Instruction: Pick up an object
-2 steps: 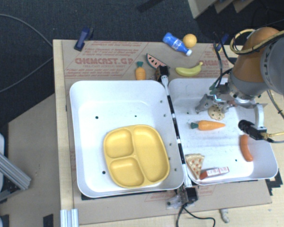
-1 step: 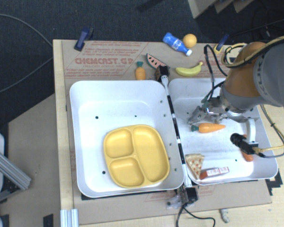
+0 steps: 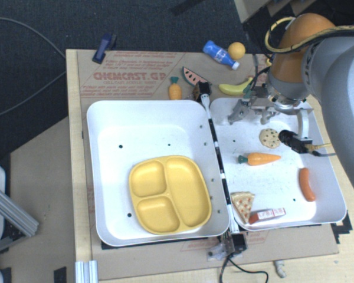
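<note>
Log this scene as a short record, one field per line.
left bin: yellow divided plate
right bin: cookie, carrot, sausage, pizza slice, red-and-white tube
behind the bins: banana, blue bottle, watermelon slice
gripper: over the right bin's far end, nothing seen held

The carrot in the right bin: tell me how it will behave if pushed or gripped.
The carrot lies on its side on the right bin floor; being round and tapered, it would probably roll in a curve if nudged. It looks like smooth moulded plastic, so likely stiff, light, and somewhat slippery. With bare floor around it, a push would likely send it sliding.
</note>
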Available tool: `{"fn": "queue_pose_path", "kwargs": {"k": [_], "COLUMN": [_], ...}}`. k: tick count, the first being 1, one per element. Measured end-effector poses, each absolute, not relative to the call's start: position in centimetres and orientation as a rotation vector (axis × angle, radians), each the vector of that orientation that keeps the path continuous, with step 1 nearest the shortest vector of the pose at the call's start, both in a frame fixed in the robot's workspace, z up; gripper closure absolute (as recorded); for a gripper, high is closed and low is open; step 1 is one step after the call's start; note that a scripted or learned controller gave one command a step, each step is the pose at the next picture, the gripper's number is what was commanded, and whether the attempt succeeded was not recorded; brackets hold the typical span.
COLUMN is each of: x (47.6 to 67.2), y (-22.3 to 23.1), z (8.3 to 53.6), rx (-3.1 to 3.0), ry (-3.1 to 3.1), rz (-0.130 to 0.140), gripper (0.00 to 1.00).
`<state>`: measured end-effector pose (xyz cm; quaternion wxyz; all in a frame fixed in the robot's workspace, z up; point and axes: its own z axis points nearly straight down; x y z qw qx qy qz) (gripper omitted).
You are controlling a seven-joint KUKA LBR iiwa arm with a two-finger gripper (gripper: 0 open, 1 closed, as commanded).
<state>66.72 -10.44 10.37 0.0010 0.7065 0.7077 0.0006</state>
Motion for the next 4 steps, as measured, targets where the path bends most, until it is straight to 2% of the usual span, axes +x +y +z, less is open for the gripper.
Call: {"fn": "queue_pose_path", "kwargs": {"k": [1, 2, 3, 4], "x": [59.6, 58.1, 57.4, 57.5], "y": [-9.6, -9.6, -11.9, -11.8], "z": [8.4, 8.4, 8.5, 9.5], "rx": [2.224, 2.224, 2.224, 2.223], "ry": [2.222, 2.222, 2.221, 2.221], "rz": [-0.002, -0.001, -0.002, 0.001], "gripper": [0.00, 0.00, 0.00, 1.00]}}
